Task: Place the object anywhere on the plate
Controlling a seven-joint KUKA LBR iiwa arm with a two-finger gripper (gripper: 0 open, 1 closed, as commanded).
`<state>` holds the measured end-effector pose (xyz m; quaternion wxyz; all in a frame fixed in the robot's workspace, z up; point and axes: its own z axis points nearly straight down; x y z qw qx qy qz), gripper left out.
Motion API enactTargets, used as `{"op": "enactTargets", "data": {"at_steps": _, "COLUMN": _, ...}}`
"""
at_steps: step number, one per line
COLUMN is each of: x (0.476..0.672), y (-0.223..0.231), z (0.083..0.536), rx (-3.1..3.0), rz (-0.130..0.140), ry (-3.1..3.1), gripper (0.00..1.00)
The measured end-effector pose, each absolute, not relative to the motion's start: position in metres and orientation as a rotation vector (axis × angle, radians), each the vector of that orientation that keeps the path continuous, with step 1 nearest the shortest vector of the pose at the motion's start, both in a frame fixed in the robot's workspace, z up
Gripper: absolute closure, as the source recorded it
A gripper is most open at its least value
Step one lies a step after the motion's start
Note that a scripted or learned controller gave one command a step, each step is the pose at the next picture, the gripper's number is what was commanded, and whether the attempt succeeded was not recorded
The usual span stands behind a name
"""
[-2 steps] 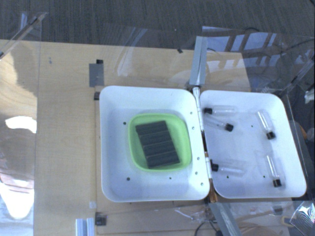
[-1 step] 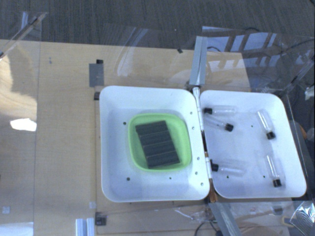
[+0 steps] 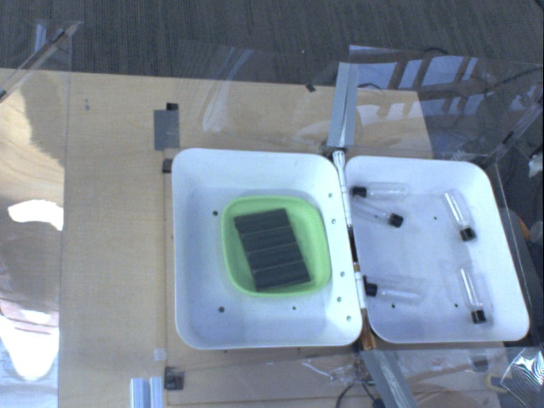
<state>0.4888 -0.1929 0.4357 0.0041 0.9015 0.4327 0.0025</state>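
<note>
- Bench [image 3: 102, 228]: pale wood, two shallow white bins side by side, their inner edges touching.
- Left bin [image 3: 197, 317]: a lime-green plate [image 3: 232, 257], square with rounded corners, sits about in the middle of the floor and is clear of all four walls.
- Object: a dark grey ridged block [image 3: 272, 249] lies flat on the plate. Its long axis runs from about 11 o'clock to 5 o'clock. It is wholly inside the plate's rim, with green showing on every side. Four or so raised bands cross its top face.
- Right bin [image 3: 429, 266]: five clear tubes with black caps, loosely scattered and none touching another.
  - Tube 1 [image 3: 382, 191], toward 10 o'clock in the bin, cap pointing to 9 o'clock.
  - Tube 2 [image 3: 376, 214], just below the first, cap toward 4 o'clock.
  - Tube 3 [image 3: 457, 212], toward 2 o'clock, cap toward 5 o'clock.
  - Tube 4 [image 3: 393, 292], toward 7 o'clock, cap at the 9 o'clock end near the bin wall.
  - Tube 5 [image 3: 472, 291], toward 4 o'clock, cap toward 5 o'clock.
- Grey metal bracket [image 3: 342, 109] stands at 12 o'clock from the seam between the bins.
- Small grey tab [image 3: 167, 128] lies on the bench at 11 o'clock from the left bin.
- Gripper state: cannot tell.
</note>
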Motion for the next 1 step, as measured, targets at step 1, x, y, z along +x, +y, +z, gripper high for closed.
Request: {"op": "enactTargets", "data": {"at_steps": 1, "x": 0.4884, "y": -0.1986, "z": 0.4363, "rx": 2.903, "rz": 0.011, "ry": 1.181, "gripper": 0.00}}
